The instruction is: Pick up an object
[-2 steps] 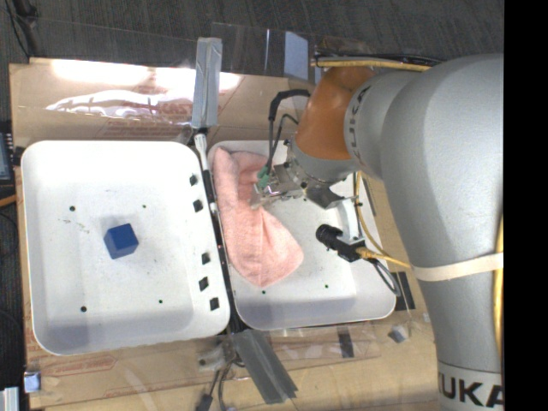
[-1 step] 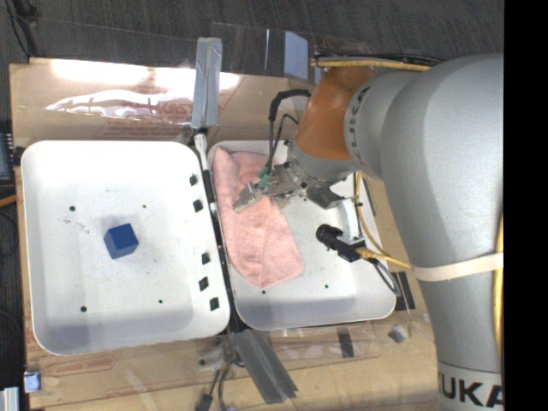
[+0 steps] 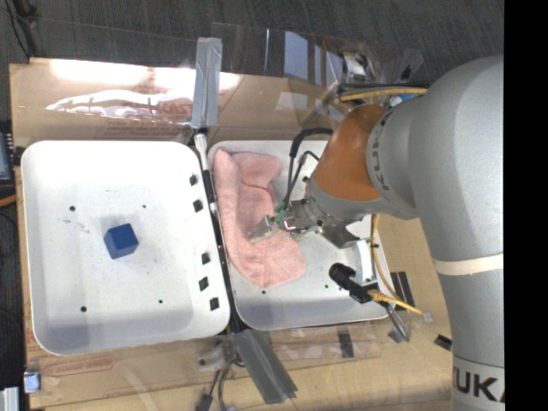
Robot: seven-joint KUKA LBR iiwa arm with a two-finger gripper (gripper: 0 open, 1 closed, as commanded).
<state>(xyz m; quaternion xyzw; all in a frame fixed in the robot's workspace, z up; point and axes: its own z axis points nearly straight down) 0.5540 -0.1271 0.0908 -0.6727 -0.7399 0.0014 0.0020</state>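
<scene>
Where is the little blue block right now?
The blue block sits alone in the left white bin, near its middle, across the divider from the pink towel.

Bright, even overhead light washes the two white bins (image 3: 111, 324) almost featureless, and strong glare streaks the clear sheet (image 3: 120, 101) along the bench's far edge. The picture is mildly soft and grainy, with dim dark floor (image 3: 257, 7) beyond; shadows are faint and short.

A bulky, rounded grey metal robot arm (image 3: 454, 169) with a glossy orange band (image 3: 347, 163) above its wrist, thin black and yellow cables, and white "KUKA" lettering (image 3: 476, 387) near the base.
</scene>
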